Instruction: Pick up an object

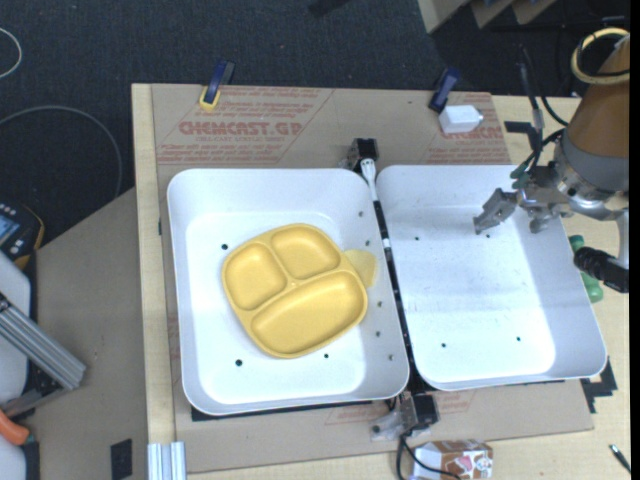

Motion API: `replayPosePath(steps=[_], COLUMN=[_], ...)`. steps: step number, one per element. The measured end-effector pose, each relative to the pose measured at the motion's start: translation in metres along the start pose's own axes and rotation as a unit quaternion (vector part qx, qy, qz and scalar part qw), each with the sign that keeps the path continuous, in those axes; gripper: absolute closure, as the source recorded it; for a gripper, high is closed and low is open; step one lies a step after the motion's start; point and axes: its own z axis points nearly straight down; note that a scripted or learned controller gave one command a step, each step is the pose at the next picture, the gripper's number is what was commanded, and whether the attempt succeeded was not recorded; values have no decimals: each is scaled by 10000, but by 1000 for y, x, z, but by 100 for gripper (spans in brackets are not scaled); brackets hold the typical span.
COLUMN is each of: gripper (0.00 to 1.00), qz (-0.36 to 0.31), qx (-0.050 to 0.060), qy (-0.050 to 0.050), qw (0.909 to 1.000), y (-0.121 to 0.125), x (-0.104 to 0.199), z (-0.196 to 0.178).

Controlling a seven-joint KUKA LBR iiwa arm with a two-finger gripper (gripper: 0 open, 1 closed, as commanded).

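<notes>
2 fingers splay apart on the gripper (515, 211), with nothing between them; it hangs over the right bin (470, 318), near that bin's far edge. Nothing lies under the jaws there.

The 1 thing worth picking up, a yellow divided plate (293, 288) with 3 compartments, sits well apart from the jaws, across the divider in the left bin (200, 268), nearer the front of the bench than the gripper is. A small pale yellow piece (362, 265) peeks out from under the plate's edge on the side toward the jaws; I cannot tell what it is.

What could go wrong, as I judge it: closing here would catch only air. And the plate is wide, low and smooth, so jaws coming straight down on its middle would likely find nothing to pinch; a rim grip could slip or tip it against the bin wall.

Count: 1 gripper, 2 bins, 1 plate, 1 small piece.
</notes>
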Motion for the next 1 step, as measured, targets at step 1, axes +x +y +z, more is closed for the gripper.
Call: replayPosePath(steps=[1], gripper=[0], qz=[-19], qx=[-10], qy=[4], qw=[10000], y=[-55], x=[54], z=[-78])
